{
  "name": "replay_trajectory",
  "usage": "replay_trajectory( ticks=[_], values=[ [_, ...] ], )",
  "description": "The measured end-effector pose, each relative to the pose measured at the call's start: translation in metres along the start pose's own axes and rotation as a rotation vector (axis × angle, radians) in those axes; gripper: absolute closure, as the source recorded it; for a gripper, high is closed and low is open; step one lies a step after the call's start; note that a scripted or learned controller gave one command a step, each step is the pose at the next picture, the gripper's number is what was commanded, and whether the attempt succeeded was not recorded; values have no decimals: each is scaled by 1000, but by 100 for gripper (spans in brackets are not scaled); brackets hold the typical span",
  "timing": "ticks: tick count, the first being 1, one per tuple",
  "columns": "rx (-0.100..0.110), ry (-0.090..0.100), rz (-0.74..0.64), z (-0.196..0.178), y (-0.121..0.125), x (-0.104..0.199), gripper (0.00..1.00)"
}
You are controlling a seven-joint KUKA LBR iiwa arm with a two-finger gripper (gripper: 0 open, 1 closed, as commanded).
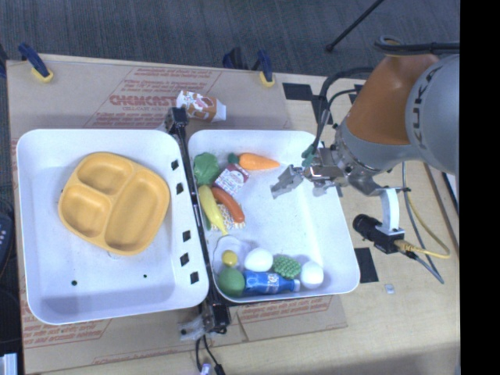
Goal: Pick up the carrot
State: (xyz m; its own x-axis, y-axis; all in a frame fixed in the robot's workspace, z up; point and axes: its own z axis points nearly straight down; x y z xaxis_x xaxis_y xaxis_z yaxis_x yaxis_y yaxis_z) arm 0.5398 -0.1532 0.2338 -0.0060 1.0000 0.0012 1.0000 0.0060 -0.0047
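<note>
Now hovering with the claw spread and pinching nothing, toy carrot lying just beyond its fingertips; needing alignment across the carrot's narrow width, avoiding the wrapped snack packet nearby.

1. Single fixed camera above the worktop, looking down at a slant.
2. Both white bins lie fully in frame at moderate range; the arm enters from the right.
</note>
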Motion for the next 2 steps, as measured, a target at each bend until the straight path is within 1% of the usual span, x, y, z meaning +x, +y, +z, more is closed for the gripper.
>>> replay_trajectory(
  ticks=[1,2],
  values=[
    [-9,-2,105,139,38,48,0],
    [-3,-2,-189,113,32,-5,0]
  ],
)
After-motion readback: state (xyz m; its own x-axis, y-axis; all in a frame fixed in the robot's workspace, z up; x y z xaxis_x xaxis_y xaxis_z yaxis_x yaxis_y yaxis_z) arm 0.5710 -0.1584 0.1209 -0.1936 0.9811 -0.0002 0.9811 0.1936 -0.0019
